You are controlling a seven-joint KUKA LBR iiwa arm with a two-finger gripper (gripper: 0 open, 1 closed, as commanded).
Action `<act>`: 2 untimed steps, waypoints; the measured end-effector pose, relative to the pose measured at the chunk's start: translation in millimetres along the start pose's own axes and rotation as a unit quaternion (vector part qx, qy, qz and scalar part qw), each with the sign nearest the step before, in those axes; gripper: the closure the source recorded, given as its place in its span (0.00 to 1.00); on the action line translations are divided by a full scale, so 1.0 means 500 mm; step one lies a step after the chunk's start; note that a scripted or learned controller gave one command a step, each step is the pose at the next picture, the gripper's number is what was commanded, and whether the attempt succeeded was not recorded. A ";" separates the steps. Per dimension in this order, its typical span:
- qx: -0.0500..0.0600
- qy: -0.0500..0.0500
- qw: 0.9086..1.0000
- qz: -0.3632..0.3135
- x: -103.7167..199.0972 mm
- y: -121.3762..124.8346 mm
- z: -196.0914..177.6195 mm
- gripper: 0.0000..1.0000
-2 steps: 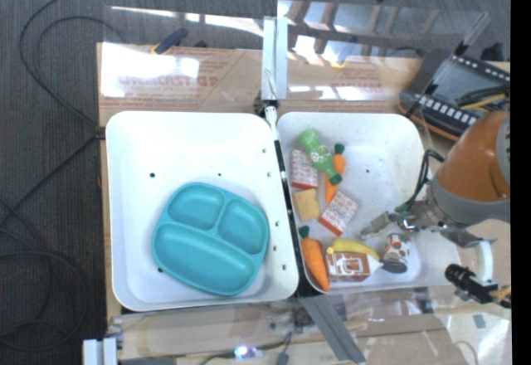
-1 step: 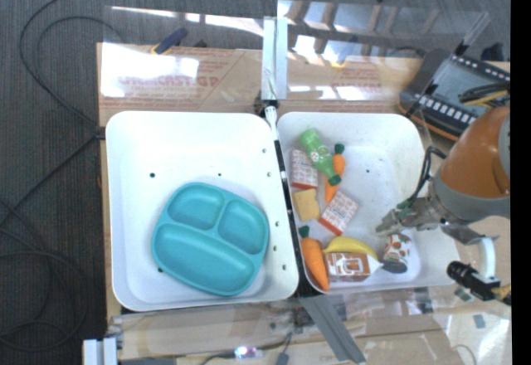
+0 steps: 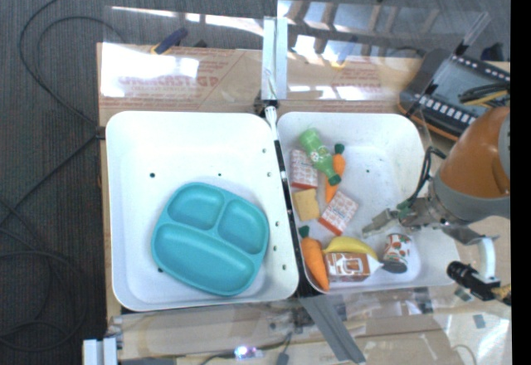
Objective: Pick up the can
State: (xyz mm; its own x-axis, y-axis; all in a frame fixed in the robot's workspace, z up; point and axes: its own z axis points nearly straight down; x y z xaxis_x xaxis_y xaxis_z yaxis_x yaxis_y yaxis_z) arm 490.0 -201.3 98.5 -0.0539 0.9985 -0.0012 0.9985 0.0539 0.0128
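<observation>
1. Can (image 3: pixel 398 250): small, brown and white, upright near the front right of the right bin (image 3: pixel 390 133), just right of the banana (image 3: pixel 350 246); label too small to read.
2. Hand (image 3: pixel 388 221): over the right bin, just above and left of the can, at the end of the orange-banded arm (image 3: pixel 474 166) reaching in from the right; fingers spread apart, nothing between them.
3. Left of the can: carton (image 3: pixel 348 265) with white and brown print, unreadable, touching a carrot (image 3: pixel 313 260).
4. Farther back in the right bin: green bottle (image 3: pixel 315 149), small carrot (image 3: pixel 334 175), red-and-white packets (image 3: pixel 338 211) with illegible writing, yellow block (image 3: pixel 307 205).
5. Left bin (image 3: pixel 133 148): teal divided plate (image 3: pixel 211 237), three compartments.
6. Behind the bins on the worktop: cardboard sheet (image 3: pixel 166 77) with faint red printing, blurred beyond reading.
</observation>
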 end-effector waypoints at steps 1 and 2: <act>0.004 0.000 1.000 -0.024 0.001 0.067 0.016 0.00; -0.006 0.001 0.994 -0.109 -0.028 0.010 0.013 0.00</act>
State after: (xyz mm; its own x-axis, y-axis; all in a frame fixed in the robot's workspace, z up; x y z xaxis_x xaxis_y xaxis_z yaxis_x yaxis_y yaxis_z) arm 495.9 -215.1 92.3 -0.2683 0.9633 -0.0026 0.9630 0.2683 0.0249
